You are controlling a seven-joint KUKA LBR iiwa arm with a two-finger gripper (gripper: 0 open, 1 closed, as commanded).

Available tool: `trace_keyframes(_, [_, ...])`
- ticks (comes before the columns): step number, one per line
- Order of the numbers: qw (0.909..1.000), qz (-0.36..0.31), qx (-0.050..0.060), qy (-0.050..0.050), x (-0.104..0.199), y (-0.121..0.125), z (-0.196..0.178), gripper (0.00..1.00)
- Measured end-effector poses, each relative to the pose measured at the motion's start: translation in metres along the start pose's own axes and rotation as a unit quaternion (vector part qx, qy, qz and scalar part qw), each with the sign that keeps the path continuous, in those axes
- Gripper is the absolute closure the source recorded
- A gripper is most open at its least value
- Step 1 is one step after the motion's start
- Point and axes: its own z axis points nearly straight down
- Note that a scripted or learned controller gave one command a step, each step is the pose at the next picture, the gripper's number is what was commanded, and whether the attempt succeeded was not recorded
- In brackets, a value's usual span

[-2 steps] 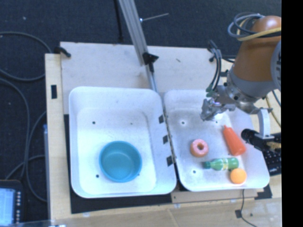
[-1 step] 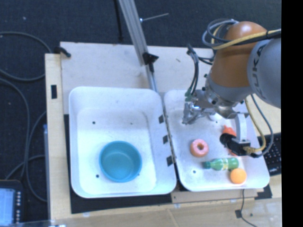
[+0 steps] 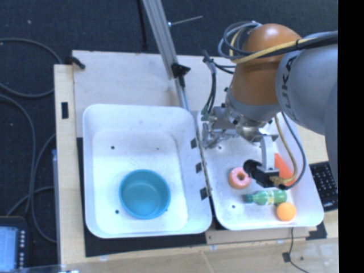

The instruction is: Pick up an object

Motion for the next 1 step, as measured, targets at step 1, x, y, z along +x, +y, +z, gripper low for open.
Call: trace_keyframes(1, [1.0000, 0.000, 0.000, 0.000, 0.0463, 0.0007, 0.0023, 1.00])
